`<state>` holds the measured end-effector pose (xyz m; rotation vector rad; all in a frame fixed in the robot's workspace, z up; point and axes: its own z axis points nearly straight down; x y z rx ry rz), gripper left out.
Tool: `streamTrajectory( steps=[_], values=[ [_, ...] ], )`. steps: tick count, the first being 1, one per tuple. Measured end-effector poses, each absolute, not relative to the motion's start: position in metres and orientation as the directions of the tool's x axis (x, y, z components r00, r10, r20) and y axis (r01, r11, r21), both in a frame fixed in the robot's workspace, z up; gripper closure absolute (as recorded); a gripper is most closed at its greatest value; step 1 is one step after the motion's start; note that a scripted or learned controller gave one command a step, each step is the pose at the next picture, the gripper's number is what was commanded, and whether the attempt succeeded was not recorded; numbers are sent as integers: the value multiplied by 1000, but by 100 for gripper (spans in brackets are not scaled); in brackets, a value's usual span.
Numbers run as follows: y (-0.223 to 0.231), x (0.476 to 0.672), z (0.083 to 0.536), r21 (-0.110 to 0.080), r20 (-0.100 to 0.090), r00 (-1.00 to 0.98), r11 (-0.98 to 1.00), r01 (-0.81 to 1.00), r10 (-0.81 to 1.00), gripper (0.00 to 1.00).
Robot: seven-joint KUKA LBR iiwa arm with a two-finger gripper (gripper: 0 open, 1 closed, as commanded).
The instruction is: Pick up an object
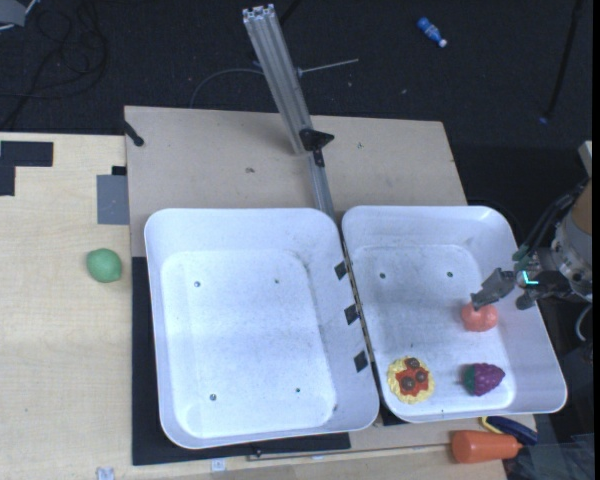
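Nearest: orange carrot-shaped toy [483,446] outside right white bin [420,226] — inside, yellow flower-like toy [410,379], purple grape-like toy [485,377]. Farther: round salmon-pink ball [479,317], two-finger gripper [510,290] just above, touching — fingers' spread: cannot tell. Beyond left bin [240,230]: green ball [105,265].

Arm [580,238] cut off at right edge — pincer [500,290] tips blurred.
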<state>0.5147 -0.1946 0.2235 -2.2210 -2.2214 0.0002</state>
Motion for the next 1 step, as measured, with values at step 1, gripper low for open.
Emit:
streamTrajectory(
  steps=[1],
  values=[
    [-195, 515, 223, 0, 0, 0, 0, 1000, 1000, 0]
  ],
)
